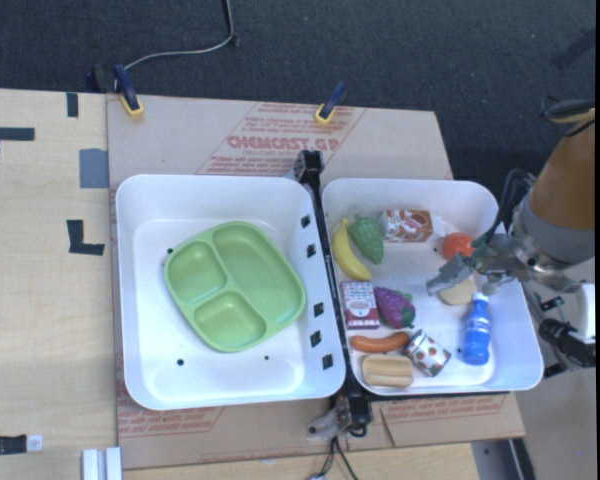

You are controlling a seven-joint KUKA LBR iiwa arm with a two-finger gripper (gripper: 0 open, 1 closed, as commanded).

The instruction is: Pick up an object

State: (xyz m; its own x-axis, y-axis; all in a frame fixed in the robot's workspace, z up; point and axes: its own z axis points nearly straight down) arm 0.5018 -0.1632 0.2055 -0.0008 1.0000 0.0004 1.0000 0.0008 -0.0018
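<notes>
My gripper (462, 280) hangs over the right side of the right bin (480, 196), open, with nothing seen between its fingers. Just below it lies a pale cream piece (458, 295). A red tomato (458, 243) sits just above it, and a blue bottle (476, 331) lies just below and to the right. Further left in the same bin are a banana (348, 258), a green vegetable (368, 238), a red and white carton (407, 225), purple grapes (394, 306), a small pink box (358, 303), a sausage (378, 343), a bun (388, 371) and a small can (430, 353).
The left bin (140, 218) holds a green divided plate (235, 283). A black divider (318, 268) runs between the bins. Both stand on a cardboard sheet (280, 138) held by yellow clamps. The arm's orange band (570, 173) is at the right edge.
</notes>
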